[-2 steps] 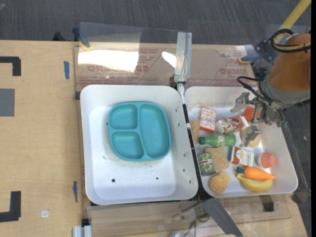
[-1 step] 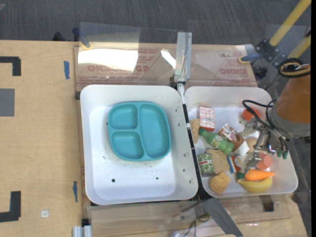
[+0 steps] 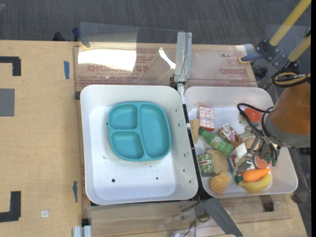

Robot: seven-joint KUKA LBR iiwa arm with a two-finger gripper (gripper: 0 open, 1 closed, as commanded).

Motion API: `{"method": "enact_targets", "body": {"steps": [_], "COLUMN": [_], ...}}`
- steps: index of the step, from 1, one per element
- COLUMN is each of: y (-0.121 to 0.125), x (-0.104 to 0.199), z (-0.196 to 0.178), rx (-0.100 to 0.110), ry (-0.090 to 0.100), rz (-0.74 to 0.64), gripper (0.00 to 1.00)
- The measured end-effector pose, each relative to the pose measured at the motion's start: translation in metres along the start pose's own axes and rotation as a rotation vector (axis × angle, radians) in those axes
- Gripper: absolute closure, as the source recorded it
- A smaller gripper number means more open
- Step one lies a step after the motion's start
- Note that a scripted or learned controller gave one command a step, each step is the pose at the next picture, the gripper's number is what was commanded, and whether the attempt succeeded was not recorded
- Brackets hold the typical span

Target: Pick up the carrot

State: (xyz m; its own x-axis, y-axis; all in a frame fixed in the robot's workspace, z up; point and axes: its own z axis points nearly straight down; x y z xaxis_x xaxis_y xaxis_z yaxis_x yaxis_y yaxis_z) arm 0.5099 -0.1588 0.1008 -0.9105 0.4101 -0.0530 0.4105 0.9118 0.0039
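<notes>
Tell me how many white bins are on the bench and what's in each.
2. The left bin holds a teal divided plate. The right bin holds toy food, including the carrot beside a banana; the arm may hide other pieces.

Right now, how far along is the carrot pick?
Done: the gripper has reached into the right bin, low over the carrot. In hand: nothing I can confirm; the carrot lies on the banana. Left: grasp and lift it.
</notes>
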Motion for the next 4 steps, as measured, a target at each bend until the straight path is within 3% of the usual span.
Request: {"method": "enact_targets", "body": {"steps": [1, 2, 3, 4], "y": [-0.001, 0.017, 0.025, 0.05], "x": [0.017, 0.039, 0.043, 0.052], "z": [0.0, 0.012, 0.012, 0.011], "rx": [-0.003, 0.007, 0.008, -0.006], "ry": [0.001, 0.045, 0.044, 0.043], "rz": [0.096, 0.178, 0.173, -0.328], "gripper": [0.0, 0.0, 0.0, 0.0]}}
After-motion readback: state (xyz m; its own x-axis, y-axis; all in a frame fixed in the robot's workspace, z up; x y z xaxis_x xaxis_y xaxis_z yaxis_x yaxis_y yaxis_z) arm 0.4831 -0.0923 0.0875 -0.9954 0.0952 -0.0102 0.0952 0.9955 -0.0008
